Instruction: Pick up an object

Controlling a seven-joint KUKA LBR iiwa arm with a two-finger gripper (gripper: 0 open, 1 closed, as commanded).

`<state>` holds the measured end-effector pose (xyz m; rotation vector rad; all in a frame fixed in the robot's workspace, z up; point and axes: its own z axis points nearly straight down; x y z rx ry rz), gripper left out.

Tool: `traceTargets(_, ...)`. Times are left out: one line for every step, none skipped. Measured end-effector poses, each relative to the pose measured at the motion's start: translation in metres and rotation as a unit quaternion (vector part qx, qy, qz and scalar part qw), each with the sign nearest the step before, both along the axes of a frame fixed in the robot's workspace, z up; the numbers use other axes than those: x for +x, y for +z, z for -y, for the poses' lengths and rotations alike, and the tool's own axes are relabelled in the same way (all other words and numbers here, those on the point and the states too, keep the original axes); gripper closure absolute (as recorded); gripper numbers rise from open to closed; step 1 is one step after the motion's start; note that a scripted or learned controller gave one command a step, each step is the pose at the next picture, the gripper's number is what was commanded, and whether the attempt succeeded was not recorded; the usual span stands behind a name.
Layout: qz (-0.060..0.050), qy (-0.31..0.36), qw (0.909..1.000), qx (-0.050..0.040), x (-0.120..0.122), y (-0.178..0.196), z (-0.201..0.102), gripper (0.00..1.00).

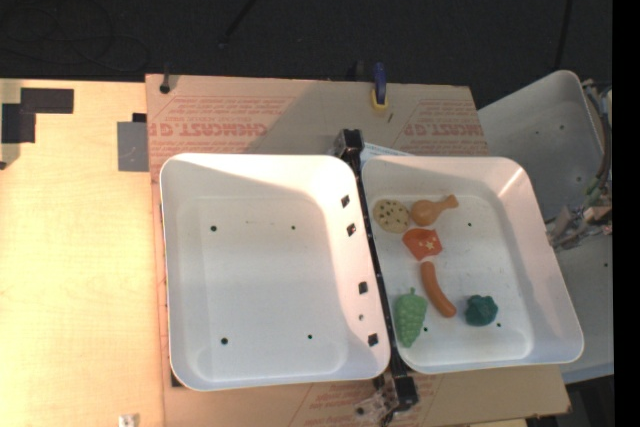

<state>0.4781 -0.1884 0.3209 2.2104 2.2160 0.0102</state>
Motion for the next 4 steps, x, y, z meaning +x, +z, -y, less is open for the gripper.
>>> traceTargets(-0.015, -0.002, 0.9999, 0.005, -0.007, -0.198, 0.024, 1.0)
traceTargets(-0.009, -0.004, 1.0, 0.0031, -0.004, -0.181, 0.026, 1.0)
traceTargets(0.0, -0.001, 1.0, -0.001, 0.0, -0.037, 0.027, 1.0)
traceTargets(0.001, 0.0, 1.0, -0.0001, -0.001, 0.129, -0.015, 1.0)
